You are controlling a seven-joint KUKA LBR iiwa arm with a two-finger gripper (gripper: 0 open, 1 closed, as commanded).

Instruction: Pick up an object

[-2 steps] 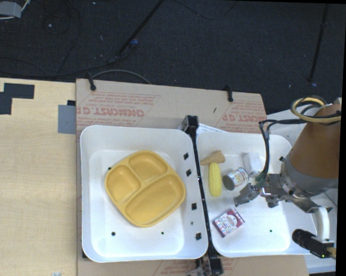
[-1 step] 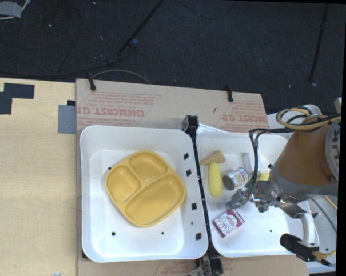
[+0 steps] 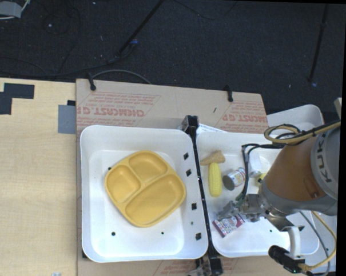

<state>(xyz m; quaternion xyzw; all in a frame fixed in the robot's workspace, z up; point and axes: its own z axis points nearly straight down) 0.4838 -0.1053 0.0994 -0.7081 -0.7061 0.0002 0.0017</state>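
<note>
Hovering low at lower right, gripper (image 3: 234, 213) over pink packet (image 3: 227, 225); finger state unclear. Risk: flat packet slipping, corn (image 3: 215, 179) nudged.

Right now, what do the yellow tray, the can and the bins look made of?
Yellow tray: likely moulded plastic, matte, uniform colour, rounded compartment walls.
Can: seemingly metal, bright silvery glint on its end; too small to be sure.
Bins: probably plastic, smooth white, soft sheen, rounded corners.

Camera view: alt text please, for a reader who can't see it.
The arm's gripper is low in the right bin, over a pink packet, near a corn cob and small can. The left bin holds a yellow divided plate.
</note>
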